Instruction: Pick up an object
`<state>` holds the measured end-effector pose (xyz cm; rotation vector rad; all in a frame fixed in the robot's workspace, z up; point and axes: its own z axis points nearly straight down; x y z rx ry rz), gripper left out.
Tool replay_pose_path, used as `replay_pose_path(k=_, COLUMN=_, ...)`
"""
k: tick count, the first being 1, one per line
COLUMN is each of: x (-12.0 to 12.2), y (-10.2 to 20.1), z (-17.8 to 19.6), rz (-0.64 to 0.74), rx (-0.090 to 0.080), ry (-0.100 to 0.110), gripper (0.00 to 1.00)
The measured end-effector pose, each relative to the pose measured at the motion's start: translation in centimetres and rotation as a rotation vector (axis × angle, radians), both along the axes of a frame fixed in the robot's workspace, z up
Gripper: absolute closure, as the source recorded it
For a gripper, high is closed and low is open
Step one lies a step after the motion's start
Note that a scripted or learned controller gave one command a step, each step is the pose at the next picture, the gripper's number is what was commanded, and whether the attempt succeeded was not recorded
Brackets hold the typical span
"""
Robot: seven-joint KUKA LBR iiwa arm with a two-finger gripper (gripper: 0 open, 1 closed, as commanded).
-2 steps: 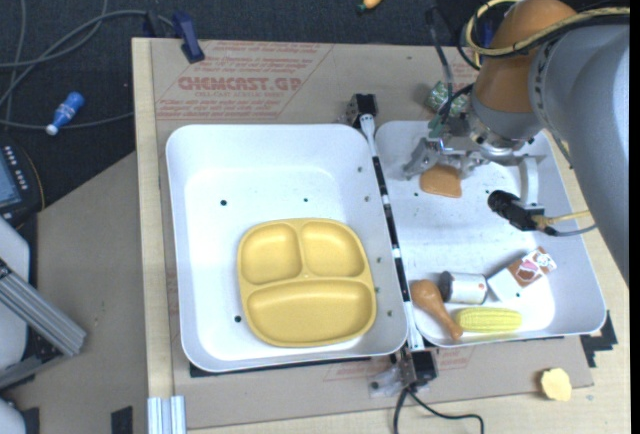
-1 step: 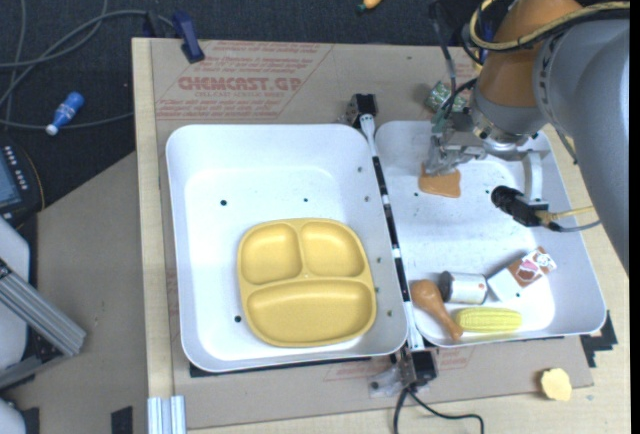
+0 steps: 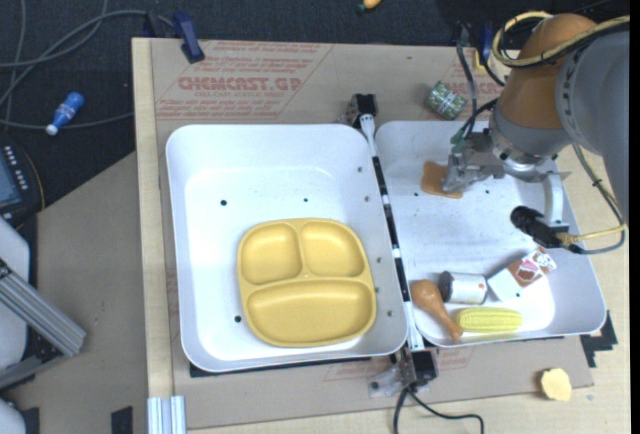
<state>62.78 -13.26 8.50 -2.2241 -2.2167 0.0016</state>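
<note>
The tool (image 3: 462, 165) is seen low over the far part of the right bin (image 3: 440, 137), at the end of the grey arm (image 3: 590, 92) with its orange band (image 3: 535, 72). A small tan-brown piece (image 3: 436, 178) lies on the bin floor just beside the tool's tip, perhaps touching it — whether the tool is clenched, released or grasping the piece cannot be told from this angle.

Near the front rim of the same bin a group of things is found: a drumstick-shaped toy (image 3: 433, 302), a white and dark cylinder (image 3: 464, 288) and a yellow corn cob (image 3: 488, 320), close together, with a small red and white carton (image 3: 530, 269) to their right.

In the left bin (image 3: 200, 162) a yellow divided plate (image 3: 305, 282) lies flat — towards the front. Both bins rest on the cardboard-covered worktop (image 3: 240, 77).
</note>
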Motion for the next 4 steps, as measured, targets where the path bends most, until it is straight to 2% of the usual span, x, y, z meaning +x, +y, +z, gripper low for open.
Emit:
replay_pose_path(k=1, x=-6.8, y=-0.7, z=2.6, rz=0.000, rx=0.002, ry=0.004, gripper=1.00)
replay_pose_path(k=2, x=-6.5, y=-0.6, z=2.5, rz=0.002, rx=0.001, ry=0.000, gripper=0.00)
replay_pose_path(k=3, x=1.4, y=-1.6, z=-0.1, rz=0.006, rx=-0.003, ry=-0.009, gripper=0.00)
replay_pose_path(k=4, x=2.8, y=4.4, z=0.0, rz=0.008, rx=-0.001, ry=-0.005, gripper=0.00)
